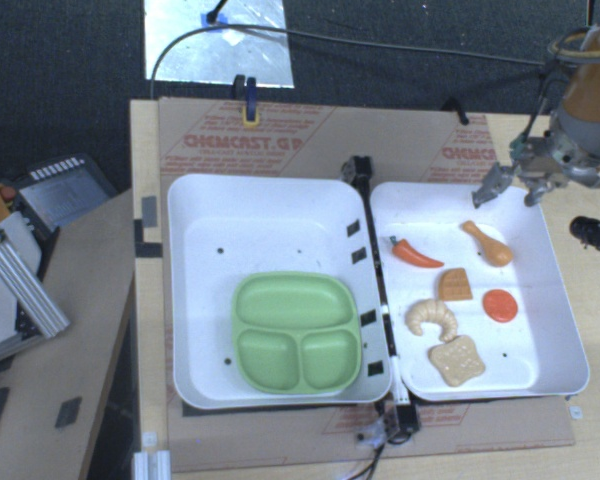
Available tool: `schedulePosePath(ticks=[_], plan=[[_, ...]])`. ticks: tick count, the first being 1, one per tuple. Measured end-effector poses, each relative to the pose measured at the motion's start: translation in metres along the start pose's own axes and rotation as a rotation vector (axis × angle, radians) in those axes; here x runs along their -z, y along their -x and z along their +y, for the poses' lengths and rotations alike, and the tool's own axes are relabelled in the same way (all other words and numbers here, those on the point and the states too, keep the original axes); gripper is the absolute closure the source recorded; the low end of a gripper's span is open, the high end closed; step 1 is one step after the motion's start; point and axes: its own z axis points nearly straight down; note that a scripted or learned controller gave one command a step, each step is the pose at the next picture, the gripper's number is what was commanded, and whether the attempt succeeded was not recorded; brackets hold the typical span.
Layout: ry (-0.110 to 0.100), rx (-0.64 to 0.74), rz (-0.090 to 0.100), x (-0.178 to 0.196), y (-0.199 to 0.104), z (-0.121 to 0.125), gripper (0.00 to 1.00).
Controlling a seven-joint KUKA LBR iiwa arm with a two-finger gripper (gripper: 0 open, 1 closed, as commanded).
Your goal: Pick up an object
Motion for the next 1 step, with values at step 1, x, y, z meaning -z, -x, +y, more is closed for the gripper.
schedulePosePath(ticks=[1], plan=[[0.012, 0.003, -0.003, 0.0079, -0.0004, 0.0028, 0.0]])
